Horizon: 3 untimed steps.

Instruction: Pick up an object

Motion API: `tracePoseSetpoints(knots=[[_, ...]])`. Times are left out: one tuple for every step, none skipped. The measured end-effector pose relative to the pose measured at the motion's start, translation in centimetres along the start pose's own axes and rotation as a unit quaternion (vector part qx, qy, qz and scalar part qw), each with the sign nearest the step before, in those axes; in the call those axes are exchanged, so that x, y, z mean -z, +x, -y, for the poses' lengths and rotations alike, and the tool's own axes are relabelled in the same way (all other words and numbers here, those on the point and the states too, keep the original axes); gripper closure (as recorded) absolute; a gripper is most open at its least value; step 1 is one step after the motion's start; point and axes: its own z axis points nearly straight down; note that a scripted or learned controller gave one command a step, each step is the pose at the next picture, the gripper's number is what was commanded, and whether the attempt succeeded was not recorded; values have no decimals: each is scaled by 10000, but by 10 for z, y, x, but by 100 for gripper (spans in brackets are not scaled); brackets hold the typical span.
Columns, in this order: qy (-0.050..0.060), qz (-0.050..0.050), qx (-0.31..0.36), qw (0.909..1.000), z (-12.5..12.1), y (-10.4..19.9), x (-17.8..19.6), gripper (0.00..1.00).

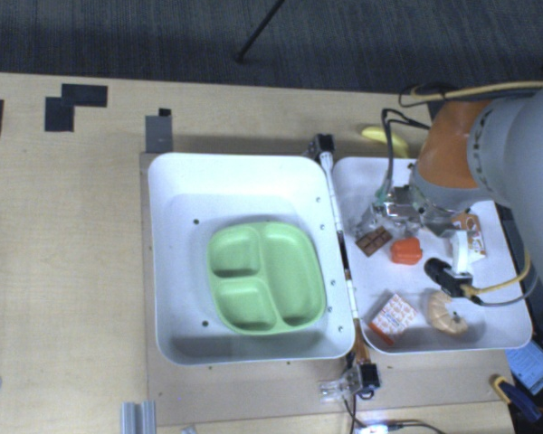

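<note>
Beneath claw (400,217) in right bin (516,328): small orange block (405,250), rounded corners, glossy. Claw state: cannot tell.

One fixed camera above my bench (63,287), looking down at a slant, moderate distance, both bins in frame, left bin (167,269), right bin (516,333), my arm (516,143) entering from right.
</note>
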Motion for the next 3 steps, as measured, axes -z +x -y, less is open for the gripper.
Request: tracePoseSetpoints(knots=[[-27, -3, 8, 10000, -2, 1, 12, 100], [-24, -3, 8, 10000, -2, 1, 12, 0], [-6, 2, -8, 10000, 44, -3, 1, 0]])
